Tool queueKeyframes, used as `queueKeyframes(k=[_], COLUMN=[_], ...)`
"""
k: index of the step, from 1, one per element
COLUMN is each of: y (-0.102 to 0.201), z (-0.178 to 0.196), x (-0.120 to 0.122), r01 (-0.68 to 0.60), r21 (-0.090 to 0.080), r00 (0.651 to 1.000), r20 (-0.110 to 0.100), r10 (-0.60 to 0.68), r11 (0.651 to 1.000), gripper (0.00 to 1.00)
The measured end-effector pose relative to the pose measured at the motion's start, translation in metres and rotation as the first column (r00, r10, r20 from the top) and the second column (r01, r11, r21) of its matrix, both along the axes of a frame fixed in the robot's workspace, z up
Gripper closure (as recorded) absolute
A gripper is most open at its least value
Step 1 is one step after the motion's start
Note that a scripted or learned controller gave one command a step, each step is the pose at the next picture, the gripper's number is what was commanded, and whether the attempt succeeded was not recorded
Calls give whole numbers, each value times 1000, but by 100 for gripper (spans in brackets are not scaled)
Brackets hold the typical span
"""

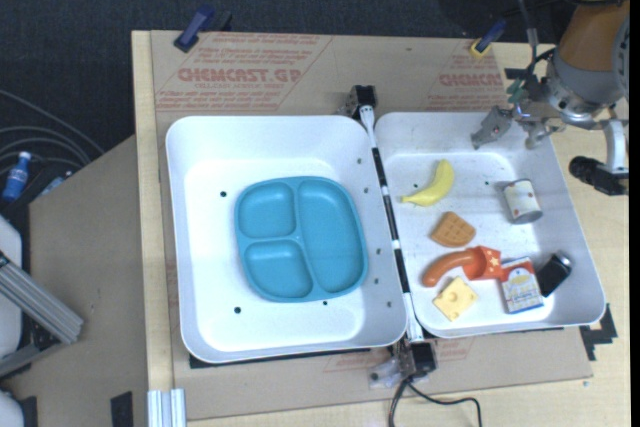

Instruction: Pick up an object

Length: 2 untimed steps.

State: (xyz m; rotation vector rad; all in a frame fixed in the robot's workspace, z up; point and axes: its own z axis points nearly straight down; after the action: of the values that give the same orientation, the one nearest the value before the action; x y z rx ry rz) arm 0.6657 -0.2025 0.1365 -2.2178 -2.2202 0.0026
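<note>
A pale wooden surface (150,215) is seen carrying two shallow white plastic bins side by side. The left bin (190,155) is taken as the landmark; a light-blue plastic tray with three compartments (298,237) is seen lying in its middle.

Directly right of the left bin, touching it along a shared edge, the right bin (585,275) is found. In it a yellow toy banana (432,185) lies nearest the left bin, towards the far side. Below it an orange-brown waffle-shaped piece (452,230) is seen, then a red-orange toy sausage (457,264) and a small yellow cheese-like block (453,297) at the near side. Further right of the left bin, a small grey cylindrical can (520,200) lies on its side, a small printed white-and-blue carton (521,290) is seen just right of the sausage, and a black oblong object (552,272) lies beside the carton.

Furthest right of the left bin, the gripper (512,128) is held above the far corner of the right bin, apart from every object. Whether it is spread or pressed together cannot be told. Nothing is seen held, so the pick is judged not yet done: a choice of object, a descent and a grasp are all left.
</note>
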Motion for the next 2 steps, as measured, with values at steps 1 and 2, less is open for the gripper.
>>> queueKeyframes(k=[1, 2], y=[36, 95], z=[-52, -52], x=[1, 1], r01=[-1, 0], r21=[0, 1], r00=[1000, 1000], r20=[1, 1], r10=[1, 0], r11=[1000, 1000], gripper=[0, 0])
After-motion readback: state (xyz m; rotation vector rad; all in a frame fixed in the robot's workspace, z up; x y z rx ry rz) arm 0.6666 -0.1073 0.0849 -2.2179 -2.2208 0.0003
